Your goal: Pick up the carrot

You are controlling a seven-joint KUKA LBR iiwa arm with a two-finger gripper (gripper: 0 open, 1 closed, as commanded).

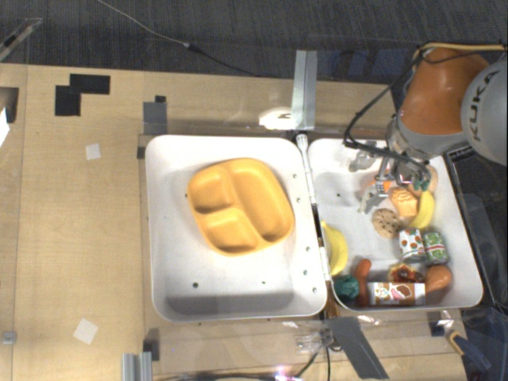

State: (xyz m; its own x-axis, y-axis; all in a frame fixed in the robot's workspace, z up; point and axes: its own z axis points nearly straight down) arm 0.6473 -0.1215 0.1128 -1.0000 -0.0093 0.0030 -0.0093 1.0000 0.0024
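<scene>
Arm's in from the right, orange band up top, gripper (394, 182) down in the right bin (337, 173), upper part. Fingers sit on a cluster of food there, too cluttered to tell if they're apart or closed, or gripping anything. Carrot (402, 202), orange w/ a pale end, lies just under the gripper, touching the banana (427, 210) on its right. Cookie (386, 223) just below. Lower down: small cans (423, 246), a box (398, 292), another yellow banana (336, 248) at the bin's left wall. Left bin (171, 213) holds a yellow divided plate (238, 205).
</scene>
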